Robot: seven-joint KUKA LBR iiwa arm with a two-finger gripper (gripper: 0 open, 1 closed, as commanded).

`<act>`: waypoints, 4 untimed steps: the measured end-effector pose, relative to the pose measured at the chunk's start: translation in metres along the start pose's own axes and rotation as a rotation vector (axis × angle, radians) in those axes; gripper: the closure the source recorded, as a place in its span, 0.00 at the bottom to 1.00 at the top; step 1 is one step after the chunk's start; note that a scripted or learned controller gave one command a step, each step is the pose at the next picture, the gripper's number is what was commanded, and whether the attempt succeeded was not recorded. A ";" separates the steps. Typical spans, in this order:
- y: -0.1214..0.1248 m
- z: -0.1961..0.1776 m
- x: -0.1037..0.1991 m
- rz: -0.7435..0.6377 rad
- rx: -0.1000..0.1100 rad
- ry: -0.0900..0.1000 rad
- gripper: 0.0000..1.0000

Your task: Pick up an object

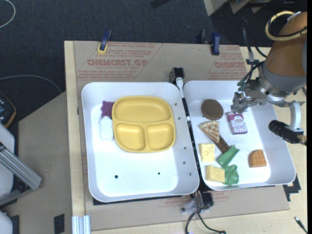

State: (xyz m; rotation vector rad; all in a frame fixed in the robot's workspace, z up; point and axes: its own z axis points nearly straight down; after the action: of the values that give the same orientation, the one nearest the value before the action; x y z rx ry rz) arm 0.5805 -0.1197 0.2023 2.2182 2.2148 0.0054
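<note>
The arm reaches in from the right, its gripper (242, 101) hanging low over the right bin (278, 177) — just above the small maroon packet (237, 124), likely its target. From here I cannot tell how the jaws stand; nothing shows pinched in them. Around the packet the toy food is scattered loosely, giving room to descend: a brown cookie (212, 109), a pizza slice (210, 129), cheese cubes (207, 152), green pieces (227, 156), an orange bun (257, 158). The left bin (136, 186) holds a yellow divided plate (143, 123) — well apart.
</note>
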 end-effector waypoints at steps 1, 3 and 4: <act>0.001 -0.024 0.000 -0.002 0.002 0.001 1.00; 0.009 -0.030 0.108 -0.007 0.004 0.003 1.00; -0.008 -0.028 0.155 -0.006 0.011 0.004 1.00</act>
State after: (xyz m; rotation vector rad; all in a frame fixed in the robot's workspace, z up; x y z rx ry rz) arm 0.5727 0.0357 0.2294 2.2191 2.2284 -0.0022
